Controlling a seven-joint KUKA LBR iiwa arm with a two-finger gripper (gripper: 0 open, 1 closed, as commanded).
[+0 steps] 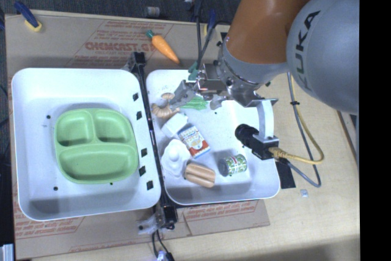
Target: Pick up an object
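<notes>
right bin [269, 183] crowded; gripper [183, 93] beside can [234, 164], carton [194, 140]

My gripper [181, 93] over right bin [269, 183] holding small carton [194, 140], green can [234, 164], tan roll [200, 173]; left bin [24, 131]: green divided plate [95, 145]; toy carrot [164, 47] on cardboard beyond.

Right bin's [269, 189] far corner behind arm [287, 21]

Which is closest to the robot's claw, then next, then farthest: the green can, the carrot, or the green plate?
From the gripper:
1. Carrot, outside the bins, up on the cardboard.
2. Green can, lower in the right bin.
3. Green plate, in the left bin.
</notes>
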